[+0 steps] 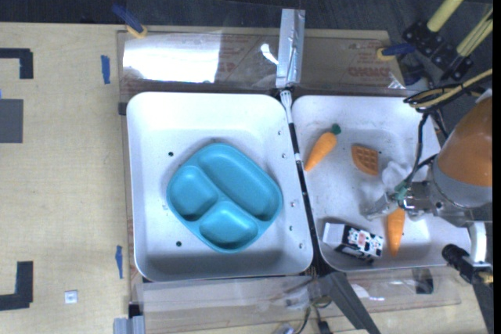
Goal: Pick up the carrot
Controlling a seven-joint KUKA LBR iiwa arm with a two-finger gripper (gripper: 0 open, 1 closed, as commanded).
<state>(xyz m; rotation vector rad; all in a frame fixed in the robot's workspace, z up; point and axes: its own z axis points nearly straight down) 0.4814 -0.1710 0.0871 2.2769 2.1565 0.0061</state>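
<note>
Carrot by the divider, second orange piece under the gripper

Writing on the black-and-white box [354, 239] is too small to read. The gripper [395, 203] hangs above an orange piece [395, 230] near the right bin's [344, 117] front edge; its finger state is unclear. The carrot [321, 149] lies beside that bin's left wall.

Blue divided tray [225, 195] in left bin [149, 121]; waffle [365, 158], toy car [354, 239] in right bin [352, 107].

orange carrot [320, 150], perhaps green-tipped

Two carrots [320, 149] [395, 231] lie in the right bin [344, 109] (blue tray [225, 195] left).
</note>
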